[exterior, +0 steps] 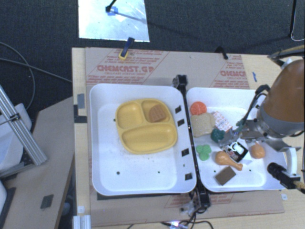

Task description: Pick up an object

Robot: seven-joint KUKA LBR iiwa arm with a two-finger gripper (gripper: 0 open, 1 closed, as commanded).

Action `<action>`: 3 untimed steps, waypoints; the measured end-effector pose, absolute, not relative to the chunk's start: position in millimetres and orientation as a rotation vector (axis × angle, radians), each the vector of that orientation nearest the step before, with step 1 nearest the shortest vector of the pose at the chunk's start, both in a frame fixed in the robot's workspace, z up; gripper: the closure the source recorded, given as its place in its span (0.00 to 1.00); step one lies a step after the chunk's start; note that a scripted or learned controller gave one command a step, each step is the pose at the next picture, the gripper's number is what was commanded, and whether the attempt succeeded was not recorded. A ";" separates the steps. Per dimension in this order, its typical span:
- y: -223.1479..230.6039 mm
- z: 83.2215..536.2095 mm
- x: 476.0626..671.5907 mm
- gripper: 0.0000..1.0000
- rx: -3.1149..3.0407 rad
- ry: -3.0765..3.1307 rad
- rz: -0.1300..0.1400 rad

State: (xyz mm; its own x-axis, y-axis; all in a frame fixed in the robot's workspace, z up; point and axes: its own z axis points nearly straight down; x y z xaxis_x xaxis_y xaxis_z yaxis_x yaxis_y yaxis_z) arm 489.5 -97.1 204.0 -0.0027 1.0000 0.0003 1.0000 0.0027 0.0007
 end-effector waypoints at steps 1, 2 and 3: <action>-130.1 120.5 496.8 0.00 2.222 2.220 -0.001; -128.6 107.3 495.9 0.00 2.207 2.198 0.013; -131.4 119.8 499.6 1.00 2.196 2.185 0.021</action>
